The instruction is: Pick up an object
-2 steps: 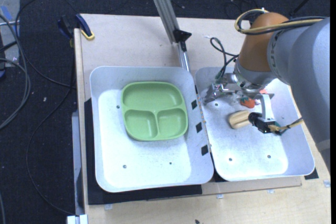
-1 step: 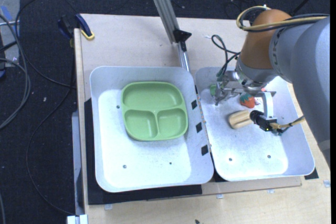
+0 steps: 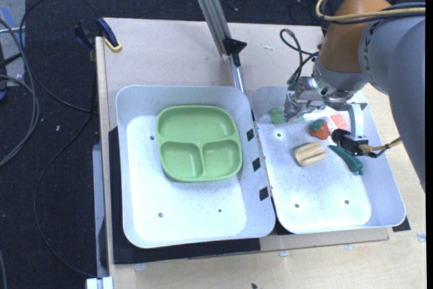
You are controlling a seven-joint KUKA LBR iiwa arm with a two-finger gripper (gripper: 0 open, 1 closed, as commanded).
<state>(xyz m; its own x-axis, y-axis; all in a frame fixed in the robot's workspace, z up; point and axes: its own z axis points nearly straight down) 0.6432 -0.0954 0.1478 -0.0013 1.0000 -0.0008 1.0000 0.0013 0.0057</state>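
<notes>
Clutter lies mostly to the camera-right of the gripper (image 3: 292, 112), which hangs low over the far left part of the right bin (image 3: 325, 203). An orange lump (image 3: 318, 128) sits near it on that side. A red and white piece (image 3: 339, 121) is just past the lump and partly under the wrist. Nearer the camera than the gripper and a little right lies a tan block (image 3: 310, 154), its long axis running roughly left to right with the right end tipped slightly away. Beyond the block is a teal tool (image 3: 352, 160) with a black end, lying on a slant. Across the bin wall to the gripper's left, well apart from it, a green divided plate (image 3: 199, 143) rests in the left bin (image 3: 183, 213). A slanted metal strut (image 3: 210, 0) comes down behind the gripper toward the gap between the bins. The green piece (image 3: 276, 116) lies in the right bin just beside the gripper on its left, with nothing between them. It is too small to read a long axis or heading. Whether the gripper is spread or pressed together cannot be told.
</notes>
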